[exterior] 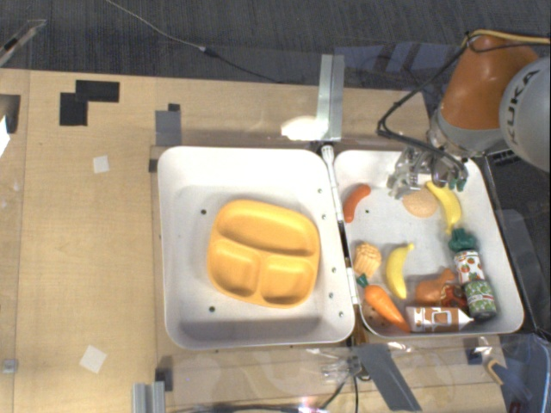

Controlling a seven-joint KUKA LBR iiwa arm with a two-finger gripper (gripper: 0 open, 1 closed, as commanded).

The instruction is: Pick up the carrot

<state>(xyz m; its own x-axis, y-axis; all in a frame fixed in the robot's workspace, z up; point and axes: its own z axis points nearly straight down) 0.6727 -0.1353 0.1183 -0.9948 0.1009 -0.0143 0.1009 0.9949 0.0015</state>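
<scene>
The carrot [385, 305] is orange with a green top and lies at the front left of the right bin [502, 256], tip pointing right, beside a small white and orange carton [437, 318]. My gripper [427, 174] hangs over the back of the same bin, just above a round tan piece [420, 204] and well away from the carrot. Nothing shows in its grasp.
The right bin also holds a red pepper [355, 200], a corn cob [368, 258], two bananas [397, 269] [446, 205], a brown item [433, 287] and a bottle [473, 284]. A yellow divided plate [263, 252] lies in the left bin [181, 231].
</scene>
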